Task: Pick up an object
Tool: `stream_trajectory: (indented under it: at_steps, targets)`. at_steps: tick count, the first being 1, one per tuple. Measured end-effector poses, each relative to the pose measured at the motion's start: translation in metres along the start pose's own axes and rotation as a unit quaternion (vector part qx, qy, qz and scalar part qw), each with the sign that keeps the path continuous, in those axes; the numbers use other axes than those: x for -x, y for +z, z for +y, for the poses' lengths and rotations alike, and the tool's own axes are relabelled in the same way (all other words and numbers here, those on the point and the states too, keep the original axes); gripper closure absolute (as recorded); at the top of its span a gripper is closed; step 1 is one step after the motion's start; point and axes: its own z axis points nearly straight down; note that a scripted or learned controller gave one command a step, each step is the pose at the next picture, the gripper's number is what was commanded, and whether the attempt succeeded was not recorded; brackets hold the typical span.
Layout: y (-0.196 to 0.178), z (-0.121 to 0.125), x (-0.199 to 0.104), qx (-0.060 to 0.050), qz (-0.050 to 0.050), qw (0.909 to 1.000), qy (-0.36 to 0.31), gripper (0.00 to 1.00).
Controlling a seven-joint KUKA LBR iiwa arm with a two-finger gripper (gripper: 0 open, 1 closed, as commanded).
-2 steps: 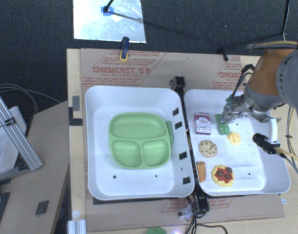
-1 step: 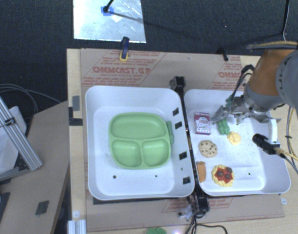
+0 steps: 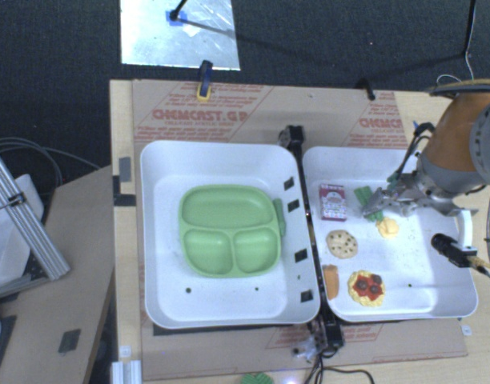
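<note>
The gripper hovered low in the right white bin, beside the small yellow lump and over a green strip; its state could not be told. Nothing appeared lifted; grasping and raising remained.

Two bins are sitting side by side on the surface. The left bin is holding a divided tray at its centre. In the right bin, a small box is lying upper left, a cookie below it, a toy pizza lower centre, and the tool is hanging at centre frame right.
</note>
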Motion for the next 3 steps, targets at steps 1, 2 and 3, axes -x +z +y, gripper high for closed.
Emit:
stream_trajectory:
  at_steps: [1,2,3]
  targets:
    - [-0.001,0.041,-0.011,0.002,0.000,1.0000,-0.002,0.00]
    - [-0.012,0.041,-0.010,0.003,0.000,1.0000,-0.003,1.00]
    - [-0.077,0.045,-0.075,0.001,0.001,1.0000,-0.003,1.00]
